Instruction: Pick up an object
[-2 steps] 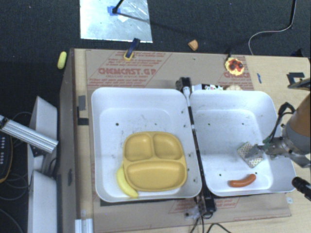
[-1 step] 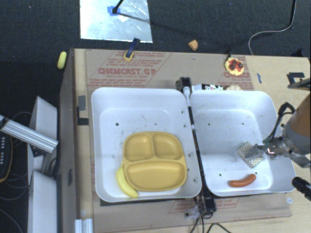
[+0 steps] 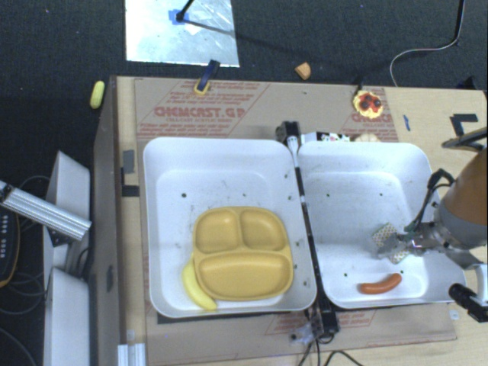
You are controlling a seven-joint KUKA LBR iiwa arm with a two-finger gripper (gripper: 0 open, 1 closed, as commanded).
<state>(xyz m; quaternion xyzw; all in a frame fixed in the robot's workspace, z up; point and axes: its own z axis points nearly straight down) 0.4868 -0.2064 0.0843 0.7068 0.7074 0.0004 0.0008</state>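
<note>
1. We see the gripper (image 3: pixel 390 244) low in the right bin (image 3: pixel 358 166), near its right wall, with the grey arm (image 3: pixel 465 204) reaching in from the right. We cannot tell from this view how the jaws stand — the metal parts blur together.

2. The nearest candidate is the toy hot dog (image 3: pixel 380 284), lying flat on the bin floor just below the gripper in the view, near the front wall and apart from the gripper.

3. The left bin (image 3: pixel 175 166) holds a yellow divided plate (image 3: pixel 242 252) with a banana (image 3: pixel 195 287) tucked against its lower-left edge — both well apart from the gripper, so we judge them poor choices now.

4. To do this step well, we centre over the middle of the sausage and turn the wrist so the closing line crosses its narrow width, not its length.

5. We descend straight until we nearly touch the floor — the sausage is round and may roll or squirt out if pinched off-centre.

6. We keep clear of the front wall, then close and lift slowly.
</note>
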